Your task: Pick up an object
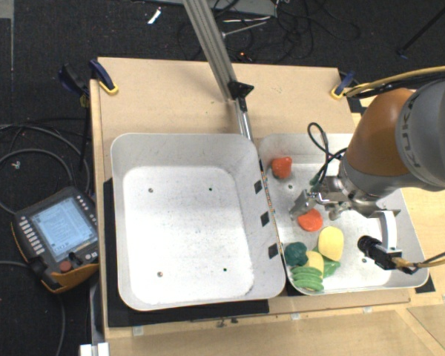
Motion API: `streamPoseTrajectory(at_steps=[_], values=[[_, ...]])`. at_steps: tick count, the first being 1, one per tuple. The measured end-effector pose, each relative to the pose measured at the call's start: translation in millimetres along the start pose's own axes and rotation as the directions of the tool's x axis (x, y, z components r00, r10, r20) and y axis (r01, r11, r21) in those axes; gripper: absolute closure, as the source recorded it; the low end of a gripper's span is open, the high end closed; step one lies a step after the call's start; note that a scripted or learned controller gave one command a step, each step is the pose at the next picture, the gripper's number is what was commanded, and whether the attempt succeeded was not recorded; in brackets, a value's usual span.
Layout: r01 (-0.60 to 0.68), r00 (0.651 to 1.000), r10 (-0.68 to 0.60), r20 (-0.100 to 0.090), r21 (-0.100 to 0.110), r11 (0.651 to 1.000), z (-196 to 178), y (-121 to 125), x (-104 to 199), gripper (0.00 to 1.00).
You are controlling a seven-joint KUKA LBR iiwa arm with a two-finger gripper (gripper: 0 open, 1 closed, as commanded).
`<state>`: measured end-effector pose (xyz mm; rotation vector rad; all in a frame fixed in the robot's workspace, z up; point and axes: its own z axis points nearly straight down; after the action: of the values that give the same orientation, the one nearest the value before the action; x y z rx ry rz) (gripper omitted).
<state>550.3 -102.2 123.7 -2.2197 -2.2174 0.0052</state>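
Note:
The right bin (411, 232) holds several small things. An orange-red piece (282, 167) lies near its back left. A second orange-red piece (309, 220) lies mid-bin, with a yellow lump (331, 243) just in front of it. At the front left lie a dark green piece (295, 254), a small yellow piece (315, 262) and a light green ribbed piece (308, 277). My gripper (320, 202) hangs low over the bin, directly behind the second orange-red piece and very close to it. Nothing visibly sits in the gripper.
The left bin (182, 221) stands beside the right one, and their rims meet at the middle. A slanted metal pole (211, 39) runs from the back toward the bins' junction. The arm's orange and grey body (393, 139) covers the right bin's back right corner.

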Motion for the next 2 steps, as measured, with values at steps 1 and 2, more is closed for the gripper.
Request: streamPoseTrajectory(at_steps=[1,2], values=[[0.001,1.000,-0.001,0.001,-0.006,1.000,28,1,1,0.00],[0.000,1.000,0.000,0.001,-0.008,1.000,18,1,0,1.00]])
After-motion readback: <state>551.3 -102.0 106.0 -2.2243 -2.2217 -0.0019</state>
